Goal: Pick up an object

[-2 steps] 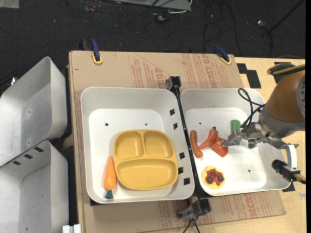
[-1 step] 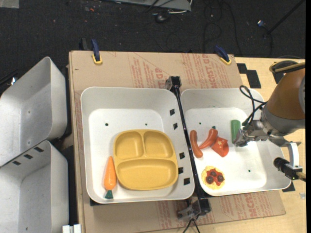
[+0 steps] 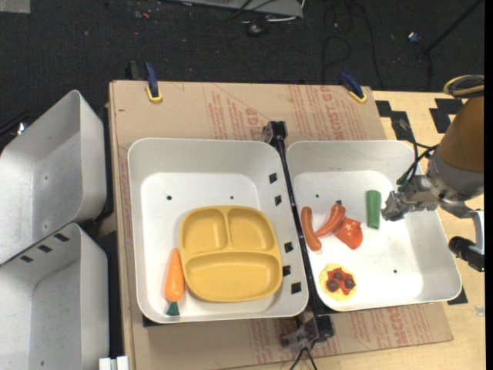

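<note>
In the right bin (image 3: 431, 284) a green stick (image 3: 373, 209) lies toward the far side, just left of the gripper (image 3: 394, 206), which seems to hover beside it; its grasp cannot be told. Further left lie a red piece (image 3: 350, 233), a chili (image 3: 332, 220) and a sausage (image 3: 310, 229), with a pizza (image 3: 339, 280) nearer. The left bin (image 3: 146, 206) holds a yellow tray (image 3: 231, 253) and a carrot (image 3: 175, 277).

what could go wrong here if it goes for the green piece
The gripper sits just right of the green stick, so it may nudge it sideways rather than straddle it. The red piece and the sausages lie close to the left, so a push could crowd them together.
</note>
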